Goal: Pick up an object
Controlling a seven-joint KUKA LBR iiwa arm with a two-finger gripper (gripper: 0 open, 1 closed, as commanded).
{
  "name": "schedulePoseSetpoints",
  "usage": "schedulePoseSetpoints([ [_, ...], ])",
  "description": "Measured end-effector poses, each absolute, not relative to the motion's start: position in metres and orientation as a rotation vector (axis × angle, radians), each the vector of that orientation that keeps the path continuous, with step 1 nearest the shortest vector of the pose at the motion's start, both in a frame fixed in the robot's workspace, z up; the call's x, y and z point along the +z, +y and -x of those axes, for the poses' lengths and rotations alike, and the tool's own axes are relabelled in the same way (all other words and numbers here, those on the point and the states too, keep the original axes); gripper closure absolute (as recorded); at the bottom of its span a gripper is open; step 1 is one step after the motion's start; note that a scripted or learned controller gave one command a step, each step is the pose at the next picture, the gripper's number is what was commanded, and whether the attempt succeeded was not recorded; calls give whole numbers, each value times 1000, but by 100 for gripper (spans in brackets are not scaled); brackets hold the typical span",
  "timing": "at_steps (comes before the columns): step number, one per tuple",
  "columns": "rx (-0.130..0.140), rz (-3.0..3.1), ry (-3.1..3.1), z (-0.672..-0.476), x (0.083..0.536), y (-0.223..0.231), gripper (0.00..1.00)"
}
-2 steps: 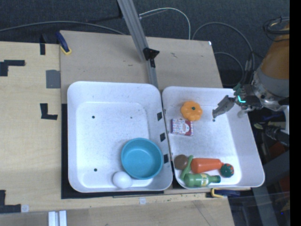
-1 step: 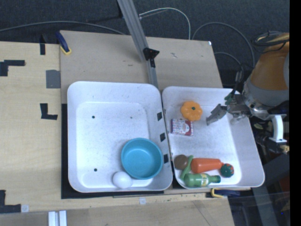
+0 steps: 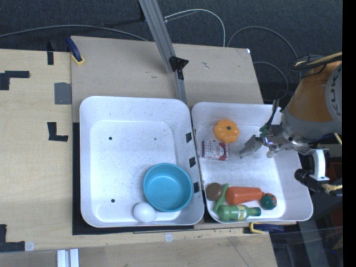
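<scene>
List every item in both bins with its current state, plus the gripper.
blue bowl: upright, left bin
white ball: beside the bowl
orange pumpkin: right bin, free
red packet: lying flat
carrot: on its side
green bottle: on its side
gripper: over right bin, holding nothing

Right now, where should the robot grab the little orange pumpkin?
Probably across the round middle of the pumpkin, coming straight down from above. It sits apart from the red packet, with bare bin floor around its sides. The end effector is just to its right.
</scene>
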State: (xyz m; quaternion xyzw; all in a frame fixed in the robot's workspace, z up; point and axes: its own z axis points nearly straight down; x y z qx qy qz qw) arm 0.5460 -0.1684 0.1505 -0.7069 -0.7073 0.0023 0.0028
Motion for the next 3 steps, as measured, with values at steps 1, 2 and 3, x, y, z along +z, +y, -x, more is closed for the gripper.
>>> schedulePoseSetpoints([
  [1, 7, 2217, -2218, -543, 90, -176, 0],
  [2, 3, 2216, -2222, -545, 103, -175, 100],
  [3, -2, 2224, -2224, -540, 155, -184, 100],
])
